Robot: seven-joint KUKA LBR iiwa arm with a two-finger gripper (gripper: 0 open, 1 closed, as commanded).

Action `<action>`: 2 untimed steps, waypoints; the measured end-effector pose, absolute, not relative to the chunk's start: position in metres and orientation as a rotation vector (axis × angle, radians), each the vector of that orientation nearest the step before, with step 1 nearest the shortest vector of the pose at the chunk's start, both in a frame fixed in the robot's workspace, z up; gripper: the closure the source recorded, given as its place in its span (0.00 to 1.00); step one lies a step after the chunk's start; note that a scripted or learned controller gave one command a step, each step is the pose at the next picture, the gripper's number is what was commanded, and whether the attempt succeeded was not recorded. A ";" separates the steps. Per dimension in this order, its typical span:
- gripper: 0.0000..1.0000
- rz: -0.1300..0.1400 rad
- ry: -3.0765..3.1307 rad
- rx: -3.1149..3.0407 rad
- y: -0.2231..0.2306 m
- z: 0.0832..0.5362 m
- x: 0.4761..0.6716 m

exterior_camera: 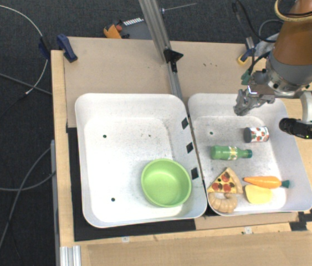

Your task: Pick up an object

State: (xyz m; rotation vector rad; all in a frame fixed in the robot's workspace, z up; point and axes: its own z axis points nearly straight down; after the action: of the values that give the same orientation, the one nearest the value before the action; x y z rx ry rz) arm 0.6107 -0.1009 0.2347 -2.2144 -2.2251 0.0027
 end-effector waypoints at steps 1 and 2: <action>1.00 0.003 -2.225 -2.214 -0.053 0.224 0.604; 1.00 0.003 -2.225 -2.214 -0.002 0.216 0.601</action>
State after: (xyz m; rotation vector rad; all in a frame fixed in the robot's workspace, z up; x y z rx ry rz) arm 0.6012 -0.0023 0.2161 -2.2138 -2.2255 0.0033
